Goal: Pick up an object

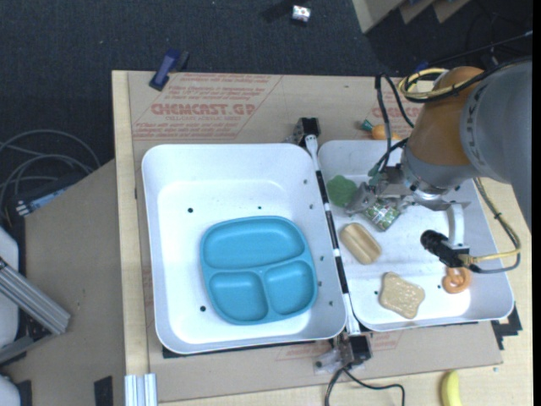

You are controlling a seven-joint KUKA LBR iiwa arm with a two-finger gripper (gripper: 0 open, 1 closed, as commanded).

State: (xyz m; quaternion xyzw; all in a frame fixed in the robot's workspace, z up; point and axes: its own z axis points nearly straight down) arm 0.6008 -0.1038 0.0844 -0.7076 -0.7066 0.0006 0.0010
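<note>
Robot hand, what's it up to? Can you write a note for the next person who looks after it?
Hand: low in the right bin, near its upper left corner. I cannot tell if it grips anything.
Right bin: green piece beside the hand, bread roll just below it, cracker and orange ring nearer the front.
Left bin: blue divided plate.
Done: nothing visibly lifted.
Left: grasp one object and raise it.

Dark carpet floor (211, 24); cardboard-covered bench (211, 108); cables (42, 167) at left
</note>
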